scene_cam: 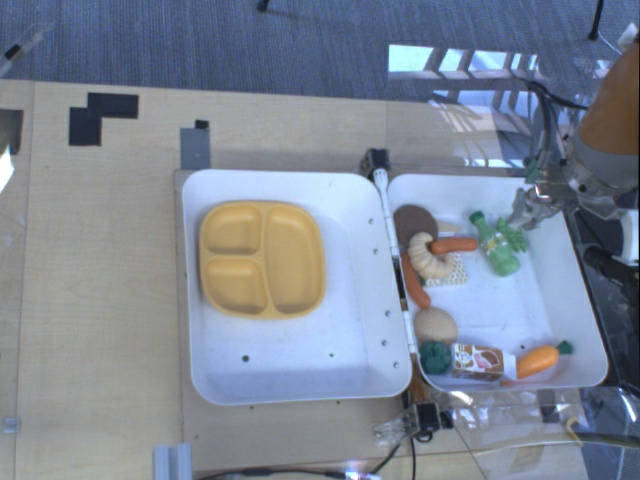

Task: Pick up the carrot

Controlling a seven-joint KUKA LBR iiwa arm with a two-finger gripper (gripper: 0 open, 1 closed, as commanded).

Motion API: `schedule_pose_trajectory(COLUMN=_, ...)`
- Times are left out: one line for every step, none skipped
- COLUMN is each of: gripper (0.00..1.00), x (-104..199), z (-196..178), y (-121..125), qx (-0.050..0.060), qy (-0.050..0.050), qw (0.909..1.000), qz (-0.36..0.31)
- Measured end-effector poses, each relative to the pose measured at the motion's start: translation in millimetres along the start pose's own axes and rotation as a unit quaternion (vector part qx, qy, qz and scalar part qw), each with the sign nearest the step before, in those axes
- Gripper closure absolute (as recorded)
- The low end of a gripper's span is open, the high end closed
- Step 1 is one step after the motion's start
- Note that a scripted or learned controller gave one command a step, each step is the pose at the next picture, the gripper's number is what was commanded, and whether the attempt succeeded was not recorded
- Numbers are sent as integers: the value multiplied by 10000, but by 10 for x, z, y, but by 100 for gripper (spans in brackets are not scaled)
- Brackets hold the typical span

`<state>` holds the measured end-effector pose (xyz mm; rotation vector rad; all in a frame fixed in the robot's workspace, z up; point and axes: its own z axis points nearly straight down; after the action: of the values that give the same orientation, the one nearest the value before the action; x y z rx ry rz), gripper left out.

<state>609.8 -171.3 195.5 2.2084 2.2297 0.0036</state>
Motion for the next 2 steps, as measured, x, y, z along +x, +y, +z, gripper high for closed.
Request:
schedule_pose_trajectory(gripper=0, x=-181, z=-509, y=-726, qx=-26, qy=-25, qw=9988, qz=-482)
schedule_pose_trajectory(gripper=0, x=-341, z=1023, y=-1215, qx=-20, qy=-15, qw=9955, qz=-948)
